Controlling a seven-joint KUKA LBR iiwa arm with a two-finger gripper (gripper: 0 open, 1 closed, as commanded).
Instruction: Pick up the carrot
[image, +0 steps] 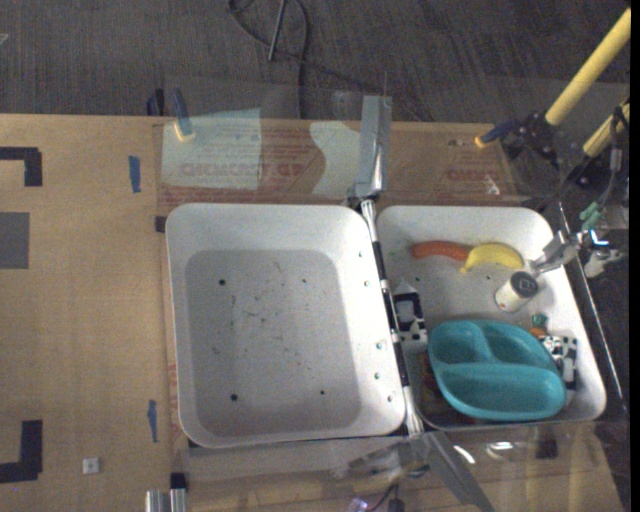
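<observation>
Plywood surface (80, 330) spans the lower left of the frame and carries two shallow white plastic bins side by side. At the lower right, inside the right-hand bin (590, 395), lies a teal divided plastic plate (495, 370), with a small black-and-white object (562, 350) just beside its right edge. The left-hand bin (180, 300) fills the centre-left of the frame, its floor speckled with dark flecks. Higher in the right-hand bin, a small white cylindrical cup (517, 290) lies near the right wall. Above it, the yellow plastic banana (492, 257) rests with its left end touching the orange carrot (438, 249), which lies near the bin's upper wall. The metallic gripper (555, 253) sits at the bin's upper right, beside the cup; the state of its fingers cannot be told.
</observation>
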